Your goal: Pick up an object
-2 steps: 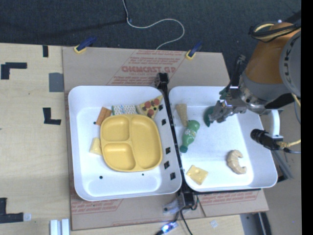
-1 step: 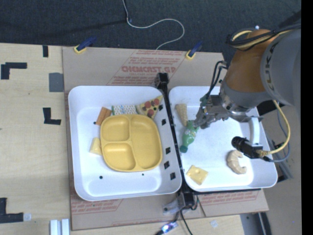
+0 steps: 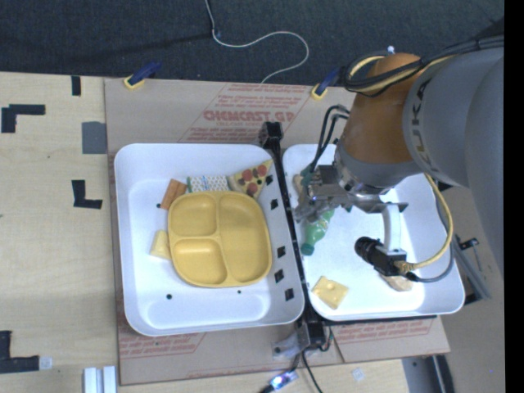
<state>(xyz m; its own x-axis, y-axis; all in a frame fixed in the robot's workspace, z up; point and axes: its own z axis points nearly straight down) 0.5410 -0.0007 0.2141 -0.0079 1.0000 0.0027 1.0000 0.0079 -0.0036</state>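
The green bottle [image 3: 312, 234] is small, translucent and slim. It lies tilted in the right bin [image 3: 434, 303], close against that bin's left wall. The gripper [image 3: 318, 207] is right over the bottle's upper end. Its metal parts hide the contact, so I cannot tell whether it is open, closed, or gripping the bottle.

The left bin [image 3: 131, 219] holds a yellow plate [image 3: 219, 240] with three compartments, which takes up most of the floor. A pale yellow wedge [image 3: 159, 245] pokes out from under the plate's left edge. An orange piece [image 3: 173, 193] lies just off the plate's upper left. Along the plate's top edge sits a white-and-green patterned strip [image 3: 206, 184]. To its right is a pizza-like slice [image 3: 252, 178], near the wall between the bins.

In the right bin, besides the bottle, a yellow cheese block [image 3: 331, 292] lies near the front left corner, apart from the bottle. The rest of the floor is bare white.

Both bins rest on a cardboard sheet [image 3: 237, 113] with red print. A thin white cable [image 3: 262, 39] loops across the dark surface behind it. The arm [image 3: 385, 129] comes in from the right and covers the back of the right bin.
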